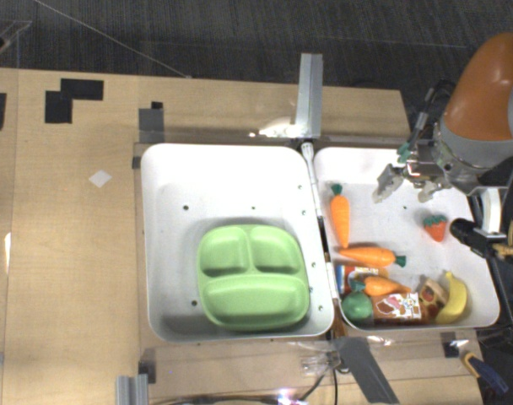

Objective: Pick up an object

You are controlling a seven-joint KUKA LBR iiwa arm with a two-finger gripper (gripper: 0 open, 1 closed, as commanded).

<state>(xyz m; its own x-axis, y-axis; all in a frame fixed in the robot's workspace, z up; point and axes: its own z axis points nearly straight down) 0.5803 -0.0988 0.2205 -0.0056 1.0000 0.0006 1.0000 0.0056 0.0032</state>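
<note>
Pale wooden bench point(62, 251) carries two shallow white bins. Left bin point(168, 184) holds a glossy green divided plate point(252, 275). Right bin point(366, 171) holds tapered orange carrots point(339, 216), a round green fruit point(356, 308), a printed carton point(400, 305), a curved banana point(453, 298) and a small strawberry point(435, 227). Metal gripper point(407, 184) hovers above, fingers spread apart, clasping nothing.
</note>
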